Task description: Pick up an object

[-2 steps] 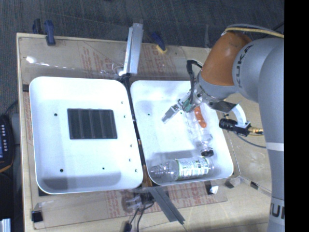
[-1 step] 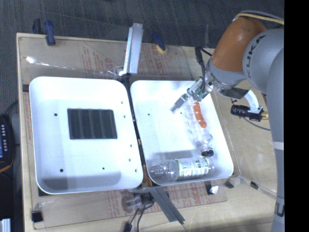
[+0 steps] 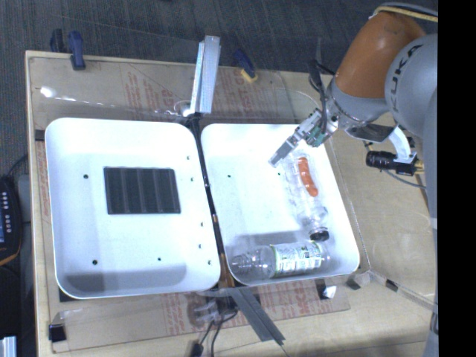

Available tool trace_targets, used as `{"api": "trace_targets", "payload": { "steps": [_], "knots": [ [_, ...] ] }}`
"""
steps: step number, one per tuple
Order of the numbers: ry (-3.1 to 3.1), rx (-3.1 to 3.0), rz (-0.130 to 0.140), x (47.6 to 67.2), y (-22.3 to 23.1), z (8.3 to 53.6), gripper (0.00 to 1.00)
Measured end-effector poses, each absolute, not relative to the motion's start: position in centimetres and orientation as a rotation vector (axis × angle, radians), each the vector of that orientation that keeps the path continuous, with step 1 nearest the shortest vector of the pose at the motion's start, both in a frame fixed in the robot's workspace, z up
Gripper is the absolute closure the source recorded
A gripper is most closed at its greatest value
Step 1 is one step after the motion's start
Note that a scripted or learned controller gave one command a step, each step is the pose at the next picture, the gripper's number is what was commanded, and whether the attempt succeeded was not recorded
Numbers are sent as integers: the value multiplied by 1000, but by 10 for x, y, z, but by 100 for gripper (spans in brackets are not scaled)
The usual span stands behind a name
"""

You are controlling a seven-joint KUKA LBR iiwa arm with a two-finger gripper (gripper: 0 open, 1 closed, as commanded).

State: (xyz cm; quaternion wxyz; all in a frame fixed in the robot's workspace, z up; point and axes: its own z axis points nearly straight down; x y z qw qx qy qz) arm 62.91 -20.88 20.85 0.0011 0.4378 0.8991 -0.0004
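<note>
My gripper [image 3: 280,155] hangs over the upper middle of the right bin [image 3: 245,162], reaching in from the upper right. Just right of its tip and below it lies a clear plastic bottle with orange contents [image 3: 305,188], its black cap pointing toward the bin's front. Nothing is seen held at the tip. A second clear bottle with a printed label [image 3: 281,259] lies on its side along the right bin's front wall. In the left bin [image 3: 67,147] a dark grey ribbed rectangular block [image 3: 141,190] lies flat near the middle.
A metal bar [image 3: 204,76] stands behind the seam between the two bins. Blue clamps [image 3: 75,47] hold the board's far edge. The grey arm with its orange band [image 3: 375,47] occupies the upper right.
</note>
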Motion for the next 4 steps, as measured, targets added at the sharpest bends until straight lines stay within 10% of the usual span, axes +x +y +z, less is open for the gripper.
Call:
{"api": "trace_targets", "payload": {
  "steps": [2,3,4],
  "knots": [
    [2942,1110,-1,612,-208,215,0],
    [2940,1107,-3,613,-208,225,100],
    [2940,1108,-3,613,-208,225,0]
  ]
}}
